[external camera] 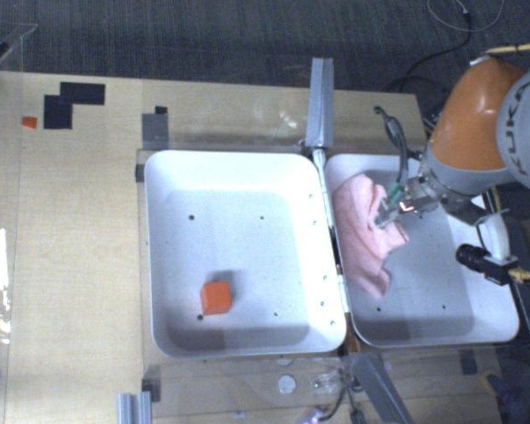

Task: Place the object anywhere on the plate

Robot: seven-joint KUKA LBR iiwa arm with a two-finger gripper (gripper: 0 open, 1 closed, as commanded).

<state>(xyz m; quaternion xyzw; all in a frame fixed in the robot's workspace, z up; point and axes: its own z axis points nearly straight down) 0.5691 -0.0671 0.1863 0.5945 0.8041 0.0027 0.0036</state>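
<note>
A small orange cube [216,298] lies in the left white bin [247,237], near its front left. A crumpled pink cloth [360,232] is draped along the left side of the right white bin [437,276]. My gripper [390,214] reaches in from the right and sits at the cloth's upper right edge, touching or just above it. The wrist hides how the gripper meets the cloth. The arm's orange band [477,117] hangs over the right bin's back right corner.
A grey metal bar [321,104] stands at the back between the bins. Black blocks [69,102] and a tiny orange piece [29,123] lie on the wooden bench at the far left. Cables [464,11] trail behind the right bin.
</note>
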